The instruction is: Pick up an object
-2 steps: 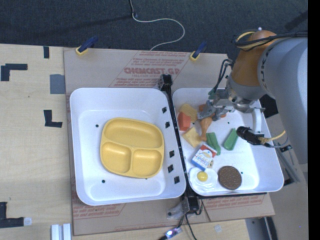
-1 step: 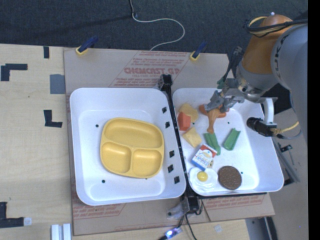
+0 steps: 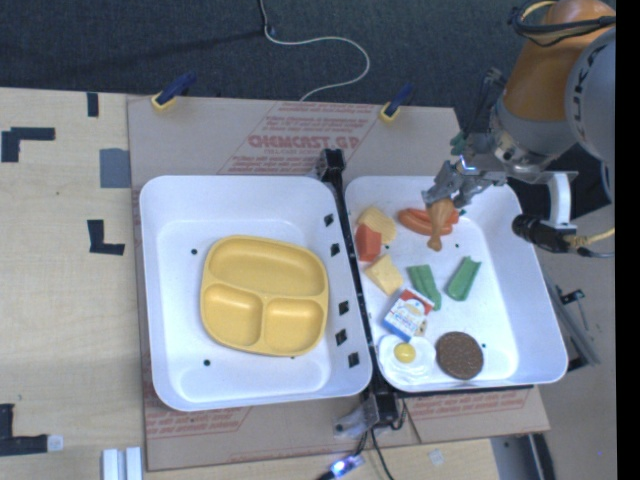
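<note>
**Gripper at carrot, right bin**

Gripper [image 3: 448,196] sits at 12 o'clock in the right bin [image 3: 530,298], fingers clenched on the orange carrot [image 3: 438,222], which hangs tilted below them. A second orange piece [image 3: 413,218] lies just at its 9 o'clock. Left bin [image 3: 170,268] holds a yellow divided tray [image 3: 265,295].

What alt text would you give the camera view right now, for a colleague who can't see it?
The gripper is low over the far end of the right bin, at an orange toy carrot among toy foods: cheese wedges, green pieces, a fried egg, a brown patty. The left bin holds a yellow divided plate.
</note>
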